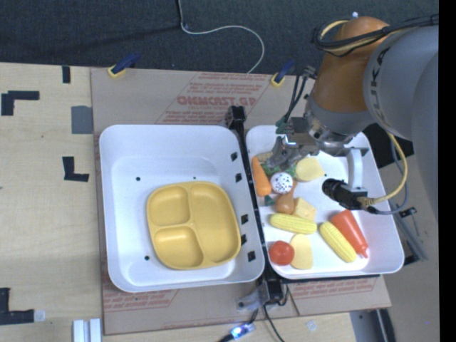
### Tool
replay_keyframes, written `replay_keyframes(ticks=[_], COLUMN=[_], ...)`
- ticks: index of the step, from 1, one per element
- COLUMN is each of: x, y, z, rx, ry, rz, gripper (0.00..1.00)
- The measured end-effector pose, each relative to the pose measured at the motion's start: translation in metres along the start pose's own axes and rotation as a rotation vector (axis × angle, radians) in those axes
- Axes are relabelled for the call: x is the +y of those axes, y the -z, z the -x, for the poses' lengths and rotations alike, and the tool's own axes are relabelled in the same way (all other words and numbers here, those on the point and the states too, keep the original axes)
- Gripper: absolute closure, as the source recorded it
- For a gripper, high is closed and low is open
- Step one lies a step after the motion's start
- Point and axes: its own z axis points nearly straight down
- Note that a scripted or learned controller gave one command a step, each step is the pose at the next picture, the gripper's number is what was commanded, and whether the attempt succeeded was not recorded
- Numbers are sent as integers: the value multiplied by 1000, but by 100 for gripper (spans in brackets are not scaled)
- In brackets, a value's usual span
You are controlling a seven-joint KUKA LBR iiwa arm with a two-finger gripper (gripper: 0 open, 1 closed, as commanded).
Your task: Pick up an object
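My gripper hangs low over the back left part of the right bin, above a cluster of toy food. Just under it lie a green piece, a white dotted ball and an orange carrot. A pale yellow round piece sits to its right. Nearer the front lie a brown piece, a corn cob, a second corn cob, a red pepper, a red tomato and yellow pieces. I see nothing held between the fingers.
The left bin holds a yellow divided plate. A black clip divider joins the two bins. The arm's orange band and grey body fill the upper right. A white cable lies behind the bins.
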Motion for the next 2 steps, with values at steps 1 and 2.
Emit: replay_keyframes(ticks=[1,2], x=[-9,2], y=[-1,-13], z=[1,-10], rx=[0,-1], ry=[0,0], rz=[-3,-3], gripper=[100,100])
